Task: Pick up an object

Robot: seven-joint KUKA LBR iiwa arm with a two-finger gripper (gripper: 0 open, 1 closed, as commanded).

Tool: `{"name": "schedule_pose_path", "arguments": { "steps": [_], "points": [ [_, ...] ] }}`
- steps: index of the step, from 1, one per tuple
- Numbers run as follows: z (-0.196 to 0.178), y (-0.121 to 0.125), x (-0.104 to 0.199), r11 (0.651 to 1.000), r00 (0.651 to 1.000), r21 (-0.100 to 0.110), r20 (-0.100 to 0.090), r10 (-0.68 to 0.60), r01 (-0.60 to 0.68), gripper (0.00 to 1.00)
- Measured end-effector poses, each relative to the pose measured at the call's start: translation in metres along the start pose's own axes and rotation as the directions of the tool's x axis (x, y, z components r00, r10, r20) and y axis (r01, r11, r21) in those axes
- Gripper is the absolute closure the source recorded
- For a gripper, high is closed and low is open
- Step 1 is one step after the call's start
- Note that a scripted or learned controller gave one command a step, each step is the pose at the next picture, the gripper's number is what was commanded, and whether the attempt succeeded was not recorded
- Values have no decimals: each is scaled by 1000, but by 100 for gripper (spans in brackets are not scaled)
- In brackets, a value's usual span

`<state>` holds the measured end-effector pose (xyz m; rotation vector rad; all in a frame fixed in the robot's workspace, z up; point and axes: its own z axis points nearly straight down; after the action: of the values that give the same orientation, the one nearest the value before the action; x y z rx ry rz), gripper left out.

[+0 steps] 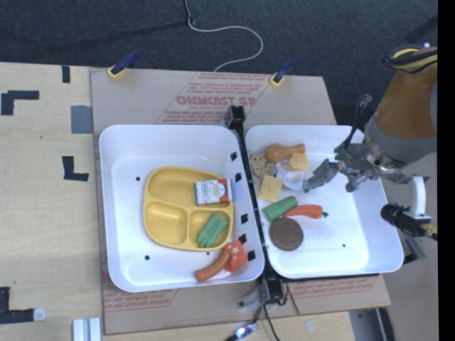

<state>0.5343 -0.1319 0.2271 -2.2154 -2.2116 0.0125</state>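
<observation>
two white bins are sitting side by side. the gripper is hanging spread and holding nothing over the right bin, just right of the toy pile.

nearest it is lying one carrot, the likely pick: light, stiff, probably slick plastic, best pinched across its middle. beside it: one green pod, one brown disc, one cheese wedge, one cookie, one drumstick.

the left bin is holding one yellow tray, one carton, one sausage.

Grey arm with an orange band, dark metal jaws, black cable at the wrist.
</observation>
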Motion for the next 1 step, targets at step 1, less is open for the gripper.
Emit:
{"name": "schedule_pose_path", "arguments": {
  "steps": [1],
  "points": [
    [-6, 2, 0, 1000, 1000, -11, 2, -3, 3, 0]
  ]
}}
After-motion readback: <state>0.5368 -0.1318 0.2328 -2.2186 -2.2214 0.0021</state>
